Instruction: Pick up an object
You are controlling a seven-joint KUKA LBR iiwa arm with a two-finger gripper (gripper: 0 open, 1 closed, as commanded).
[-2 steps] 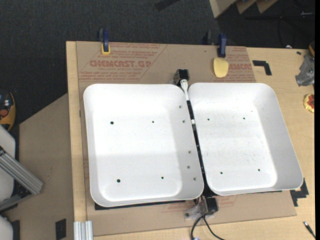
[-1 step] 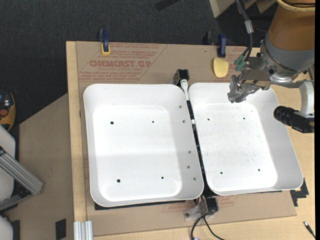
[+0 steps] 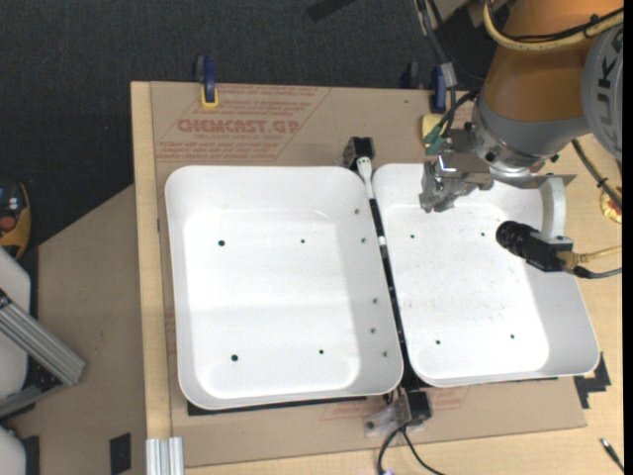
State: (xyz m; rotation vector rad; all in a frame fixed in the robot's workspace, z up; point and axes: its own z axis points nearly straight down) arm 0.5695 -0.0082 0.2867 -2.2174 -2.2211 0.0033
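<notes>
My gripper (image 3: 435, 198) hangs low over the far left corner of the right bin (image 3: 495, 364), close to the bin's back wall. Above it rise the grey wrist and the arm's orange band (image 3: 549, 28), reaching in from the upper right. A black cylinder (image 3: 529, 245) with a cable juts from the wrist mount over the right bin's right half. Beside it lies the left bin (image 3: 267, 295). Small dark dots mark the white floors of both bins.
A black strip (image 3: 381, 255) runs between the two bins. They rest on a cardboard sheet with red lettering (image 3: 237, 117), held by blue clamps (image 3: 207, 72) at the back. An aluminium bar (image 3: 40, 349) lies at the far left.
</notes>
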